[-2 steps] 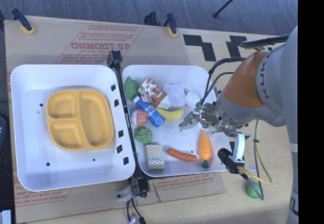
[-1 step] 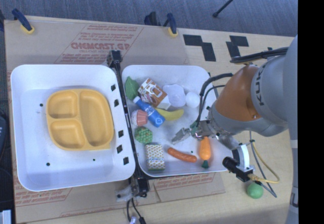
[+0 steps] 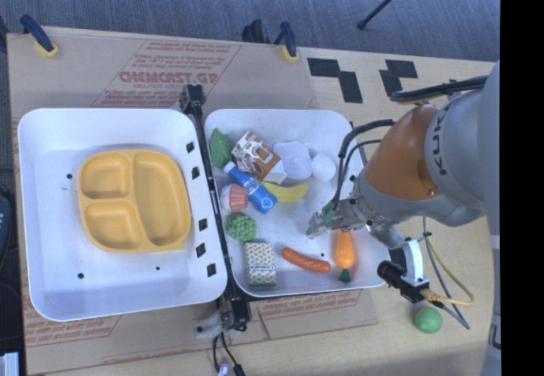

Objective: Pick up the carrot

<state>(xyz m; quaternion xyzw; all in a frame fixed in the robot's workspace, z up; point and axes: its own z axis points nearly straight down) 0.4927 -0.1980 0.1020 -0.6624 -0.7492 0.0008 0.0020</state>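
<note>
The carrot [image 3: 343,249] is short and orange with a green stub at its near end. It lies in the near right corner of the right bin [image 3: 340,123]. My gripper [image 3: 333,220] hangs low over the bin, just above the carrot's far end and a little to its left. Whether it touches the carrot I cannot tell. Nothing is seen held in it.
An orange-red sausage [image 3: 306,260] lies just left of the carrot. Also in the right bin are a cracker box [image 3: 260,264], green ball [image 3: 240,227], blue can [image 3: 253,190], banana [image 3: 287,191], carton [image 3: 255,155] and white pieces [image 3: 295,159]. The left bin holds a yellow divided plate [image 3: 133,198].
</note>
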